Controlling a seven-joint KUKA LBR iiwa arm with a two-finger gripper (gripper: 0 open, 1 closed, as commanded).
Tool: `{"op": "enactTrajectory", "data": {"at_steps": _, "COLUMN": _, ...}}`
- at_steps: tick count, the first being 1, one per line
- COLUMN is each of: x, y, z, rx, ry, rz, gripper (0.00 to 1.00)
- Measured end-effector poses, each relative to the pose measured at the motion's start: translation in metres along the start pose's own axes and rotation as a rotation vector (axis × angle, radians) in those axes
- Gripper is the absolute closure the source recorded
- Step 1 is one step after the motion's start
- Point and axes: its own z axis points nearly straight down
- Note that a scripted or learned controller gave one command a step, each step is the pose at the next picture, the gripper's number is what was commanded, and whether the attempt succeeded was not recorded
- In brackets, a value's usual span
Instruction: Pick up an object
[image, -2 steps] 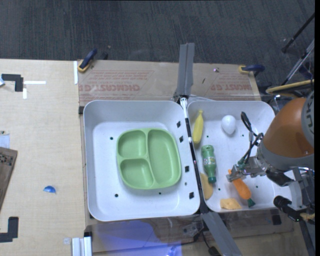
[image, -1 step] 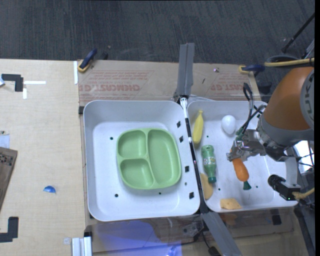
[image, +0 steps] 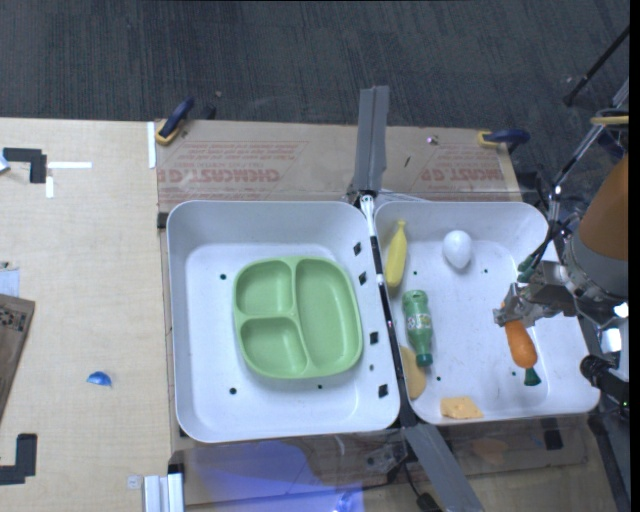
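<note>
Claw (image: 517, 318) sits right at top of carrot (image: 522, 346) in rt bin (image: 480, 215); grip/opening can't tell.

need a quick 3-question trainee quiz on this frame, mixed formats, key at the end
1. True or false: the green divided plate lies in the right bin.
2. Which item lies nearest the gripper? A) banana B) carrot C) green bottle
3. Fill in: the white egg-shaped item sits toward the ___ edge of the right bin, as the camera sees it.

Key
1. False. It lies in the left bin.
2. B. The carrot lies just below the gripper in the view; whether it is gripped cannot be told.
3. Far (top).
</note>
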Motion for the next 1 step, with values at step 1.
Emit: {"op": "enactTrajectory", "data": {"at_steps": 1, "x": 0.0447, "y": 0.0295, "z": 0.016, "rx": 0.002, "ry": 0.0, "rz": 0.065, "gripper": 1.0}}
